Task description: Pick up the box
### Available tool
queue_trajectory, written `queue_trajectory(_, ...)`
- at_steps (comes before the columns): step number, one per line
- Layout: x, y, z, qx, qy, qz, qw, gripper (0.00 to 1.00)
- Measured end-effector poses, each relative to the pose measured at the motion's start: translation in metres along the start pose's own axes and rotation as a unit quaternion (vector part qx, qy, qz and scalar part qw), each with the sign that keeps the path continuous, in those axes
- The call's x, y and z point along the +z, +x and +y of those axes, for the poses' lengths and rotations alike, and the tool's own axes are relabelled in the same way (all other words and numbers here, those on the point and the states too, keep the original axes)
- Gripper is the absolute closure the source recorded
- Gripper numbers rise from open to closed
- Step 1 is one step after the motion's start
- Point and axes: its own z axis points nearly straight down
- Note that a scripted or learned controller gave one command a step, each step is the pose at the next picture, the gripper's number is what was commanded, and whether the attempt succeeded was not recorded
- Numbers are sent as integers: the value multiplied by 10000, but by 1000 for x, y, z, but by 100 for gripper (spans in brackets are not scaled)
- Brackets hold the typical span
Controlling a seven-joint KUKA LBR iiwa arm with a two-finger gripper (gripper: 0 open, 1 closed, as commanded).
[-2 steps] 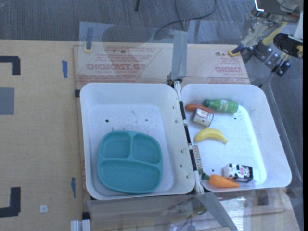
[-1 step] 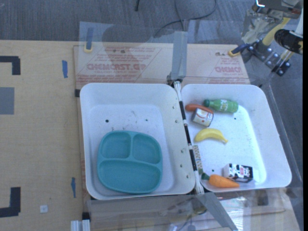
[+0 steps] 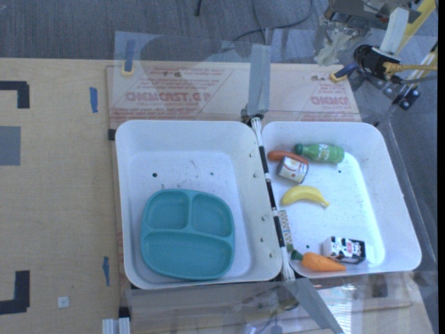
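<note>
The box (image 3: 344, 248) is a small white carton with black print. It lies on its side near the front edge of the right bin (image 3: 389, 207), touching an orange carrot (image 3: 322, 261) just in front of it. My gripper (image 3: 335, 42) hangs at the top right of the view, beyond the far edge of the right bin and well away from the box. Nothing shows in its grasp.
The right bin also holds a banana (image 3: 304, 196), a small can (image 3: 293, 170), a green bottle (image 3: 319, 152) and a second orange piece (image 3: 281, 156) near its far left corner. A teal divided plate (image 3: 188, 234) lies in the left bin (image 3: 139, 158).
</note>
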Motion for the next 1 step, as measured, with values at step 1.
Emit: queue_trajectory(1,0,55,-8,632,-10,2,9980,100)
